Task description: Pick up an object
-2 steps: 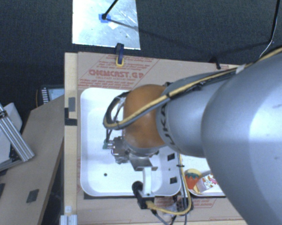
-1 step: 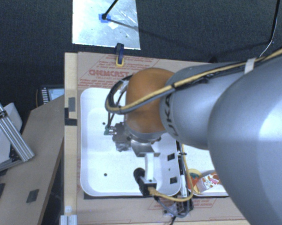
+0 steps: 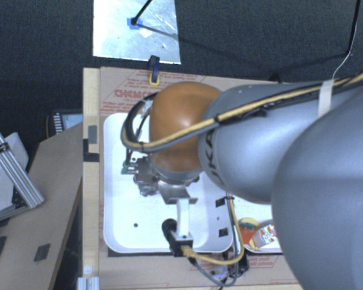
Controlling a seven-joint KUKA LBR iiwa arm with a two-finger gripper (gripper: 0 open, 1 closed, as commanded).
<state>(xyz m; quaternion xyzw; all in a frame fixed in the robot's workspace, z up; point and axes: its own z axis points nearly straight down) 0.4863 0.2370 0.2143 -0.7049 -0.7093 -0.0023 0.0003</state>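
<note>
You see the arm (image 3: 258, 150) reaching in from the right across the left bin (image 3: 116, 228); its orange band (image 3: 176, 129) sits over the gripper (image 3: 143, 177), which hangs above that bin's floor; whether the pincer is wide or narrow you cannot tell (the wrist covers it); an orange, red and white packet (image 3: 258, 233) lies in the right bin (image 3: 267, 250), by its left rim, apart from the gripper.

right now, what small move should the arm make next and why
Probably ease the wrist toward the right bin: it hangs over the left bin, whereas the graspable things I can see, an orange item and a white packet, lie there, partly under the arm.
</note>
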